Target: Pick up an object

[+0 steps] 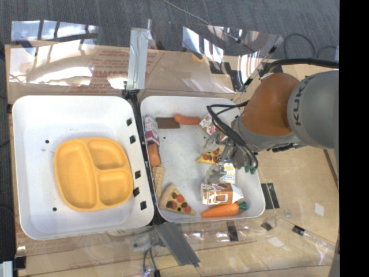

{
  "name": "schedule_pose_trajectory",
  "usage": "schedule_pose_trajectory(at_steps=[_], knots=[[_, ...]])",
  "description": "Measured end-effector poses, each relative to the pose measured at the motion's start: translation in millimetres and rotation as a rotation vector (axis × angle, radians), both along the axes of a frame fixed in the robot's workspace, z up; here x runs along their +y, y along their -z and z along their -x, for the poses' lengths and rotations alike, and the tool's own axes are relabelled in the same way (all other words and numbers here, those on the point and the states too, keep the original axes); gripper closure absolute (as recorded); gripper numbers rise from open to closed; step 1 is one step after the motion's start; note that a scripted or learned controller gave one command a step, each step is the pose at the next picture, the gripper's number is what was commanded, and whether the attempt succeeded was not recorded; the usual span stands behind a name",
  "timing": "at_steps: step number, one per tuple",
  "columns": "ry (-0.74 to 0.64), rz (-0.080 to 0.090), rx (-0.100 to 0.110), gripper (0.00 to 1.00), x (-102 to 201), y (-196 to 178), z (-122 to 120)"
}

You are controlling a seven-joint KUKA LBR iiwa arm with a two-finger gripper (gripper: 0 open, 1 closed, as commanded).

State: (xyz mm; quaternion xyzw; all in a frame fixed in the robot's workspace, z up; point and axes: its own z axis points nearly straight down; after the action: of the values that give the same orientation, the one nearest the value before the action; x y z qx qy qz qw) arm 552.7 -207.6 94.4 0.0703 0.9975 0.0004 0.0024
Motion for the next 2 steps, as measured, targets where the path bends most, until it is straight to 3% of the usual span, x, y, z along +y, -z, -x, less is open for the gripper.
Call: schedule_pose_trajectory(at_steps=[1, 2], knots=[[-0.037, 0.004, -0.004, 0.0, -2.8, -2.0, -53.3], [0.021, 0.004, -0.005, 0.0, -3.0, -1.8, -54.4]])
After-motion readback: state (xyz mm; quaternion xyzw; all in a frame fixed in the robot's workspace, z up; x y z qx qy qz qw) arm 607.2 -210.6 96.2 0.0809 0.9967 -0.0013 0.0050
